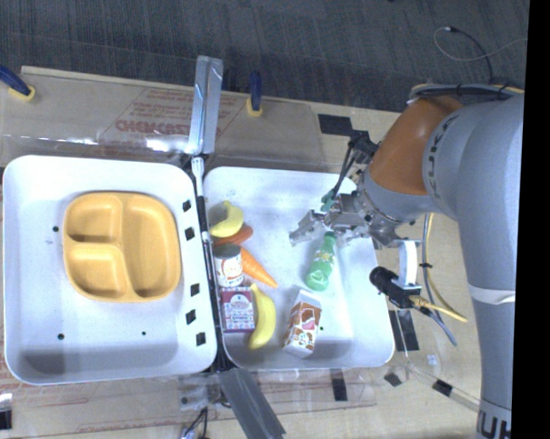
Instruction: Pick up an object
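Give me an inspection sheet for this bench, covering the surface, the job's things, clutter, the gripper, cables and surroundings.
Surface: two white bins side by side, left bin and right bin.
Job's things: in the right bin, a green bottle, a small carton, a carrot, two bananas, a jar and a red box.
Clutter: a yellow divided plate in the left bin.
Gripper: gripper sits just above the green bottle's top; grip state unclear.
Cables: a cable loops on the floor; wires beside the right bin.
Surroundings: dark carpet, blue clamps on the bench's far edge.
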You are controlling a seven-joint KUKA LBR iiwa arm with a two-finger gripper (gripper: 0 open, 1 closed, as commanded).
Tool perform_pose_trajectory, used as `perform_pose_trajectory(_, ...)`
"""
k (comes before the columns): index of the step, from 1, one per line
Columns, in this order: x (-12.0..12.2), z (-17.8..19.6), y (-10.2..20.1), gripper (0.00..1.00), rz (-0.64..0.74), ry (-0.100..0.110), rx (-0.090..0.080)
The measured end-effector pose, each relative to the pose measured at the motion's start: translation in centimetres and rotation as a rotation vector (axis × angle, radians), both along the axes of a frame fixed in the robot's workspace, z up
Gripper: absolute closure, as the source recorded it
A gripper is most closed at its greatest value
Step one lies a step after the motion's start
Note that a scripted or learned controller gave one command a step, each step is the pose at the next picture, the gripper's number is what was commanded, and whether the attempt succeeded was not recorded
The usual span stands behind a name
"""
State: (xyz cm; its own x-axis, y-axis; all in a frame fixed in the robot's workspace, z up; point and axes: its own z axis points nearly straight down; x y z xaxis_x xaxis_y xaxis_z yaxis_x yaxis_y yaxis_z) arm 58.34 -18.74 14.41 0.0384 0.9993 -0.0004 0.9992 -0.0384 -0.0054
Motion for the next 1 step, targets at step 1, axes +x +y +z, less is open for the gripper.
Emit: perform_pose_trajectory(1, -1.35, -5.31, -1.29, 0.00, -0.109, 0.000, 0.001)
